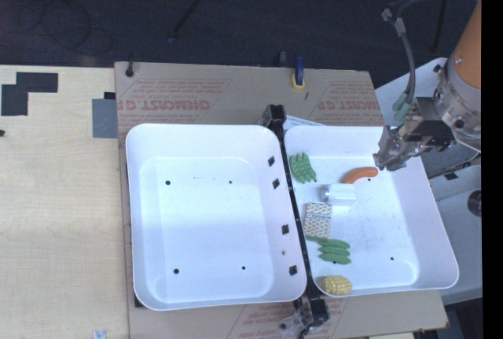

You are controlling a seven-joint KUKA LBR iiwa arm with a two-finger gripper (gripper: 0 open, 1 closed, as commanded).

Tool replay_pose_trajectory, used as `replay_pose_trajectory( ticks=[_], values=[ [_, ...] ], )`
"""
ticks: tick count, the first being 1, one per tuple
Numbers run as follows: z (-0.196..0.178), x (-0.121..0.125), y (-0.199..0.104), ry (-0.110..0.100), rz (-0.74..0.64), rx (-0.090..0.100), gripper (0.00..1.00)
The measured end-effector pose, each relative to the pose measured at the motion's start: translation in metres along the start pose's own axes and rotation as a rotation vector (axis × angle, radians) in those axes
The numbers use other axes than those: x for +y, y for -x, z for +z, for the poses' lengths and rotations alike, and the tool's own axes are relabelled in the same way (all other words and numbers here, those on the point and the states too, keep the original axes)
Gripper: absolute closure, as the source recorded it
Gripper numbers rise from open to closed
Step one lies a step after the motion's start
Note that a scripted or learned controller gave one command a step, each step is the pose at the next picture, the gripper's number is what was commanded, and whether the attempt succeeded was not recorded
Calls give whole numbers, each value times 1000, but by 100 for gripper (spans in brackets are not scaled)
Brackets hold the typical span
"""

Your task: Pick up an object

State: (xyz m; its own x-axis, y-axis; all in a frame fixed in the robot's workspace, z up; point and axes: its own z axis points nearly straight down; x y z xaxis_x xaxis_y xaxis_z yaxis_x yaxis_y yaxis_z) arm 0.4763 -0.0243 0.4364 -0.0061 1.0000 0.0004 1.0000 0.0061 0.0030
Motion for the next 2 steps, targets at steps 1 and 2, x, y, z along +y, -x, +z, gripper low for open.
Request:
replay_pose_trajectory(
  ticks=[1, 2],
  values=[
    [143, -3, 18, -21, 9, 0, 100],
    [33, 0, 3, 4, 3, 0, 100]
  ],
)
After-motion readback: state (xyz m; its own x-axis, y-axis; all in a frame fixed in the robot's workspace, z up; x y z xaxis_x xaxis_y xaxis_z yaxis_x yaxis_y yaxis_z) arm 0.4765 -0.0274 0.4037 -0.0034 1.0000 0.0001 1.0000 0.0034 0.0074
